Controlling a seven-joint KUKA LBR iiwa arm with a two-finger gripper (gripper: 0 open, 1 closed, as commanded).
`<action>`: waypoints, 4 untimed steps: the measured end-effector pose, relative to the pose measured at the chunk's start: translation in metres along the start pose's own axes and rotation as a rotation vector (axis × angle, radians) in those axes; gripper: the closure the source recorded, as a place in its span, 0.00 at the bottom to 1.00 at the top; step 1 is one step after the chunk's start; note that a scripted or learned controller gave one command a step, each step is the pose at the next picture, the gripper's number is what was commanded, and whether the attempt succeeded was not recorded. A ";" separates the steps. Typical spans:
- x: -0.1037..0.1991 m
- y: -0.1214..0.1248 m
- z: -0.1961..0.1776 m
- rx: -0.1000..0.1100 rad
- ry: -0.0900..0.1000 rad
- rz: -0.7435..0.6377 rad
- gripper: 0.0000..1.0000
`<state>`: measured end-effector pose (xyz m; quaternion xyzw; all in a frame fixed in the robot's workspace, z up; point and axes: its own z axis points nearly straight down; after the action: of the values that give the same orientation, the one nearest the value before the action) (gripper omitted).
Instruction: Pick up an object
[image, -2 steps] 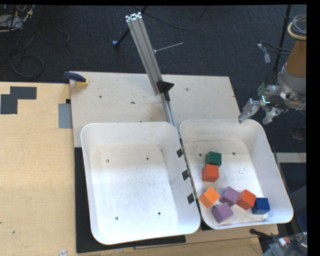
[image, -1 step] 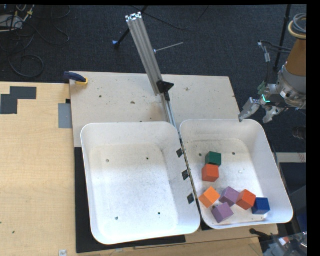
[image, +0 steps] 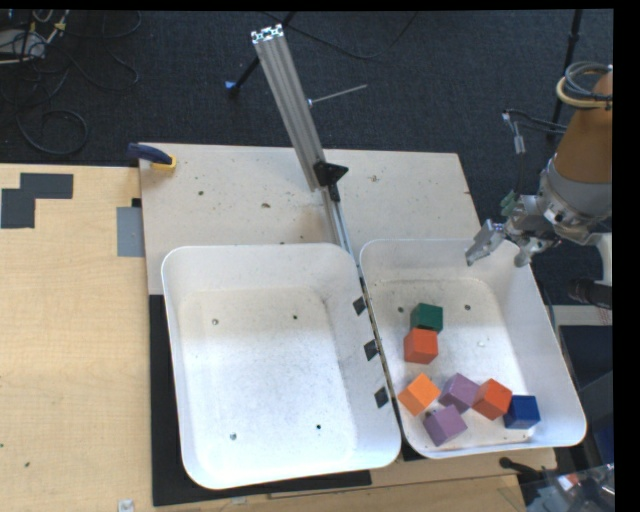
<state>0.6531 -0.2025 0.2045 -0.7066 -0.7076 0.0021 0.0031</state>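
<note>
**Approach phase of a pick: gripper poised above the right bin**

A pale wooden bench (image: 70, 330) on dark carpet bears two shallow white bins side by side; a slanted aluminium rail (image: 295, 105) rises behind them. The left bin (image: 180, 290) lies bare. The right bin (image: 545, 330) holds seven blocks: a green cube (image: 427, 317) touching a red-orange cube (image: 421, 346) near the centre, and, toward the near edge, an orange cube (image: 419, 393), two purple cubes (image: 461, 390) (image: 444, 424), a second red-orange cube (image: 492, 398) and a blue cube (image: 522, 410), closely clustered. The gripper (image: 500, 243) hovers over the far right corner of that bin, its two fingers spread apart with nothing between them. The step in hand is judged to be the approach; no object is grasped. The next move calls for travel toward the near side and descent over one block. The green and red-orange pair offers more clearance than the crowded cluster. The blocks appear small, matte and flat-faced, which should suit a parallel grip.
</note>
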 end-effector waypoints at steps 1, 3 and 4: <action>0.007 -0.005 0.063 0.001 0.001 0.000 0.00; 0.007 -0.004 0.103 -0.006 -0.001 0.000 1.00; 0.009 0.001 0.059 -0.010 -0.002 0.000 1.00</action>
<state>0.6533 -0.1930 0.1454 -0.7067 -0.7075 -0.0009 -0.0012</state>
